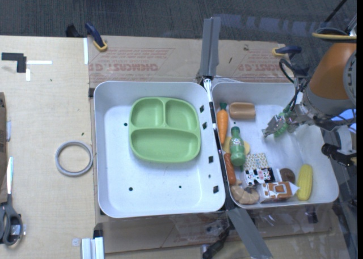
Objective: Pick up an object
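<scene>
My gripper (274,129) hangs over the middle of the right bin (317,144), fingers pointing left, with nothing visible between them. Toy food lies along that bin's left and front sides: a carrot (222,123), a bread roll (242,110), a green bottle (236,148), a hot dog (229,168), a patterned box (257,168), a croissant (245,195), an orange packet (279,190), a chocolate donut (287,175) and a corn cob (305,181). The gripper is right of the bottle and below the bread roll, touching neither.
A green divided plate (165,128) rests in the left bin (113,156). On the bench to the left lie a grey tape ring (74,157) and scissors (9,218). A metal divider bar (210,48) runs between the bins.
</scene>
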Controlling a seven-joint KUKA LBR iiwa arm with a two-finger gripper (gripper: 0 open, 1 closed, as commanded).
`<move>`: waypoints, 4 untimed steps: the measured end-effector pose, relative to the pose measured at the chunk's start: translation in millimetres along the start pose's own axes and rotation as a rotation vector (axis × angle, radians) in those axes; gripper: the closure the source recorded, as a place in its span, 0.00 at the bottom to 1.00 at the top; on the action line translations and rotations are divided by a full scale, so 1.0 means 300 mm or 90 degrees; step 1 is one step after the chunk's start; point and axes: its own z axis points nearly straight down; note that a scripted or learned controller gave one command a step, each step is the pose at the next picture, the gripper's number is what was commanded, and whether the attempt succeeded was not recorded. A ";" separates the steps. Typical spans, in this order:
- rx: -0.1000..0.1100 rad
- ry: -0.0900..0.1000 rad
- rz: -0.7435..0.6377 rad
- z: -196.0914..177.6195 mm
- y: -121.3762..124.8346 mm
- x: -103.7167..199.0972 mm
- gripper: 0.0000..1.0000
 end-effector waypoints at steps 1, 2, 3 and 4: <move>-0.001 -0.001 0.001 -0.031 0.001 -0.002 1.00; -0.001 -0.001 0.001 -0.031 0.001 -0.002 0.00; 0.000 0.000 0.095 -0.278 -0.104 0.131 0.00; -0.005 0.000 0.084 -0.062 -0.020 -0.066 0.00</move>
